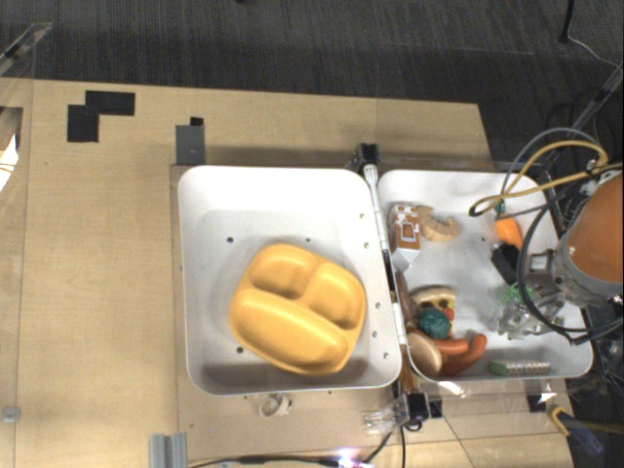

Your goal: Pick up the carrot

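The camera view looks down on the wooden bench (88,291) with its two white bins side by side. In the left bin (205,261) sits a big yellow bread-shaped thing (297,305), filling much of the floor. The right bin (468,188) holds the smaller bits: a little brown-and-white box (406,227) near the top beside a pale, flat piece (439,227), and a heap in the lower left corner with a red sausage-like piece (466,351). The carrot (507,230) shows as a small orange shape towards the right side of that bin, just beside the cables. The arm (595,242) comes in from the right, orange band showing, and the gripper (522,305) hangs low over the bin's right side, below the carrot and apart from it. I cannot tell its state behind the wires.
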You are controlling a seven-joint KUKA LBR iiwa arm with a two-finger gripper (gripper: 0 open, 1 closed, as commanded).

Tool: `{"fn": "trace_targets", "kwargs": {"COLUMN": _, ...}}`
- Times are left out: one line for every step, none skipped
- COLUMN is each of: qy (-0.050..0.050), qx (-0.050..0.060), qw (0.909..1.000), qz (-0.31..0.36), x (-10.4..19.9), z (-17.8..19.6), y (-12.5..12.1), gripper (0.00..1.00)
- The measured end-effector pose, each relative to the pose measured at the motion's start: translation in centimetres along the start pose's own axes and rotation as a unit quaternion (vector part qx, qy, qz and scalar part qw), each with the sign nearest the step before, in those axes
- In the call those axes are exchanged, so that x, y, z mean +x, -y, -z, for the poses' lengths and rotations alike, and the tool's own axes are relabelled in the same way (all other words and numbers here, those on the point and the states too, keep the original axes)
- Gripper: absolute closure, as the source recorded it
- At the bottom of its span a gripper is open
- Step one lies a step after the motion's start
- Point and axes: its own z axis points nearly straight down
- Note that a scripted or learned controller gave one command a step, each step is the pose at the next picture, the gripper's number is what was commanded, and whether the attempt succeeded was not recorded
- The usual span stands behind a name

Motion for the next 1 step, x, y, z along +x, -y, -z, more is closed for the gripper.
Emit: {"fn": "trace_targets", "kwargs": {"qy": 0.001, "qx": -0.006, "qw": 0.9754, "qz": 0.220, "x": 0.09, "z": -1.24, "y": -0.24, "gripper": 1.00}}
